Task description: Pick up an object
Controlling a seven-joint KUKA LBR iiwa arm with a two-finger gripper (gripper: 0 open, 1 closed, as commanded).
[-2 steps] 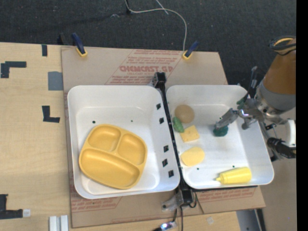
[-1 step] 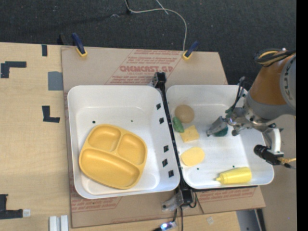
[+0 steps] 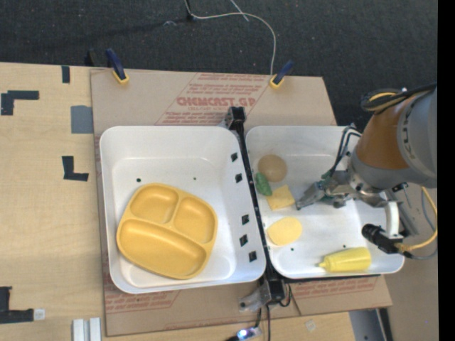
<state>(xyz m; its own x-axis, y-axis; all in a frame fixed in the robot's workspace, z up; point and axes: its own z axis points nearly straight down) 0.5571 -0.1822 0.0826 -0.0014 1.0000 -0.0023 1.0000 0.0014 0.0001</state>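
The arm [image 3: 416, 137] is a thick rounded grey tube with a broad orange band [image 3: 380, 137] just above the wrist. Below the band sits a grey wrist block. From it juts the dark, slim two-finger gripper [image 3: 302, 201], with a touch of green near its base. Thin black cables loop beside the band, and a yellowish cable curls under the wrist by a black knob.
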